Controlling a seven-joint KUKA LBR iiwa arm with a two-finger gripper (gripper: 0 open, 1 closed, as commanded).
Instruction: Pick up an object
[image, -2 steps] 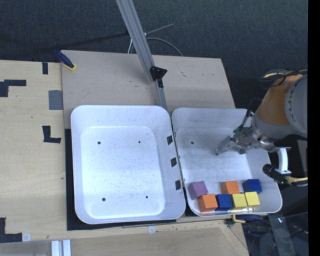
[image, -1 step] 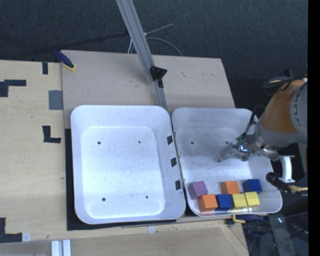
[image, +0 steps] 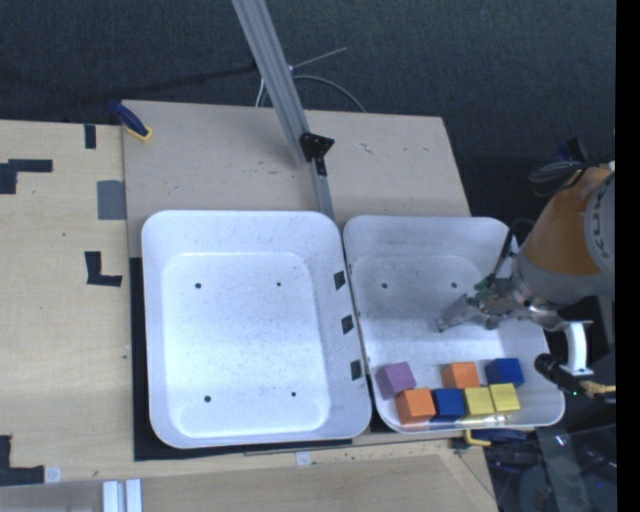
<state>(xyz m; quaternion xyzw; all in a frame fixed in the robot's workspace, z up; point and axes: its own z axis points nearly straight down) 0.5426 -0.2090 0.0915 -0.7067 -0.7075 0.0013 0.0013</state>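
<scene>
Gripper (image: 452, 318): over right bin (image: 420, 235), state cannot be told | Blocks: purple block (image: 396, 377), orange block (image: 460, 375) nearer | Advice: centre over one isolated block, descend vertically.

Bench and floor, seen from above

A pale wooden bench (image: 250, 160) is set on dark carpet (image: 450, 50); a grey metal pole (image: 285, 90) is slanted toward 12 o'clock.

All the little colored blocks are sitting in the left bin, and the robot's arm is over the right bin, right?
Not quite. The camera view shows the blocks in the right bin, along its near edge, not in the left bin. The arm is indeed over the right bin.
</scene>
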